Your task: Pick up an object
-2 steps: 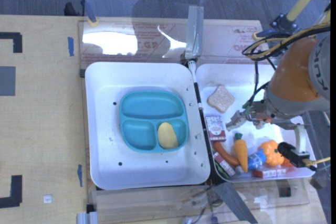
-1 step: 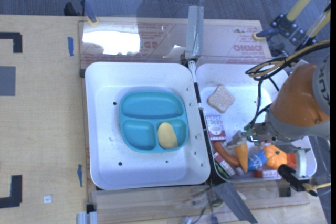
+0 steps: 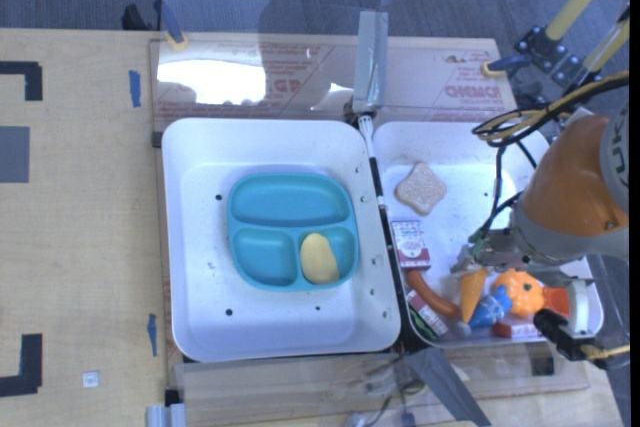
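- White bins sit side by side on the wooden tabletop: left bin, right bin.
- Left bin holds a blue divided plate with three compartments, roughly centred.
- Yellow lemon-like piece lies in the plate's lower right compartment; the other two compartments look bare.
- Right bin: tan bread-like slice near the upper left, apart from everything else.
- Small red and white carton lies against the right bin's left wall, below the bread slice.
- Orange-red sausage-like piece lies just below the carton, slanting down to the right.
- Cluster at the lower middle of the right bin: orange carrot-like cone, blue piece, round orange toy, all touching or overlapping; exact shapes hard to read.
- Red and white item lies just right of the orange toy, partly hidden.
- Arm reaches in from the right, its orange band over the right bin's right side.
- Tool is low over the cluster, just above the carrot cone; cannot tell if it is apart or together, cannot tell if it touches anything.
- Nothing visibly held.
- Clear plastic sheet stands behind both bins.
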Controlling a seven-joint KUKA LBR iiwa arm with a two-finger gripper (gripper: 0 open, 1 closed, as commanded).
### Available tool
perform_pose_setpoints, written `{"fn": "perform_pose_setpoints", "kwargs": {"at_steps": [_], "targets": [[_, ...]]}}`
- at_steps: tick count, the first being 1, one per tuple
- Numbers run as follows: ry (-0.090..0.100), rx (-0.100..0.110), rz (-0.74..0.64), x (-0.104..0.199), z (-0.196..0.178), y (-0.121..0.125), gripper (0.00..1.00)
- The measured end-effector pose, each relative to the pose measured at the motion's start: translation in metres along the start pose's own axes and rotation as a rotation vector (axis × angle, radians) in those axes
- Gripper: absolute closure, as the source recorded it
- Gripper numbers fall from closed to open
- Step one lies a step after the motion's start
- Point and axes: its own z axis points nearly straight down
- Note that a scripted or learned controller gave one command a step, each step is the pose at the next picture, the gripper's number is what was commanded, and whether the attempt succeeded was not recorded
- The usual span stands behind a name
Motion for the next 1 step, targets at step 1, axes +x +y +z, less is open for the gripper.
{"fn": "perform_pose_setpoints", "kwargs": {"at_steps": [1], "targets": [[0.004, 0.004, -0.098, 0.0499, -0.0885, 0.0973, 1.0]]}}
